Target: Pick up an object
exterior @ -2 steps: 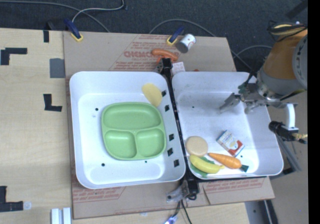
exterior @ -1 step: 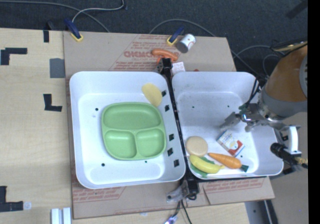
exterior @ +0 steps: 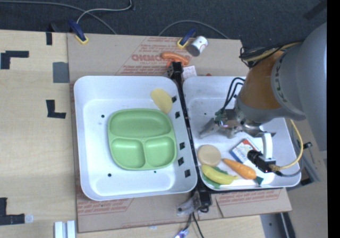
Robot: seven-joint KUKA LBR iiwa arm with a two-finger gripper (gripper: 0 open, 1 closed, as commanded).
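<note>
Approach stage of a pick: the arm (exterior: 297, 80) reaches into the right bin (exterior: 210, 84), and its gripper (exterior: 215, 125) hangs low over bare white floor in the bin's middle, its metal fingers spread in a narrow V with nothing between them. No object is yet gripped. The nearest candidates lie just beyond, along the bin's near edge: a tan disc (exterior: 209, 154), a yellow banana (exterior: 219, 175) on a pale green leaf-like piece, an orange carrot (exterior: 240, 168), and a small printed card (exterior: 243, 151). The next move probably requires shifting toward one of these and straddling it before closing; the smooth, rounded plastic shapes may slip. The left bin (exterior: 87, 93) holds a matte green divided plate (exterior: 142, 139) and a pale yellow lump (exterior: 162, 100).
</note>
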